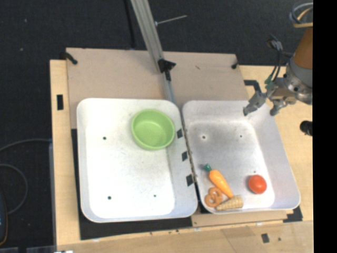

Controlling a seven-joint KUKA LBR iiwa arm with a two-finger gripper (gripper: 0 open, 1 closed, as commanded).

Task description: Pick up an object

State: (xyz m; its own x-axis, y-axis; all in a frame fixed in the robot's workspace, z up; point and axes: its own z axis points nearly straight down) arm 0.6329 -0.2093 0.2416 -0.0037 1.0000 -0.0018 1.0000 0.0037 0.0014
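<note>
your claw point(261, 104) hangs over the far right corner of the right bin point(274, 141), at the end of the grey arm point(300, 62) that reaches in from the right. you can see its two fingers spread apart with nothing between them, one fingertip pointing down toward the bin's rim. look to the near end of that same bin for the pickable things: a red tomato point(257, 184) sits toward the right, well apart from the claw, and a carrot point(219, 182) lies slanted to its left. just below the carrot you find a pretzel point(214, 196) and a pale corn cob point(230, 203), both close against the near rim. over in the left bin point(105, 194), a green bowl point(152, 129) stands upright near the far right corner.
</note>
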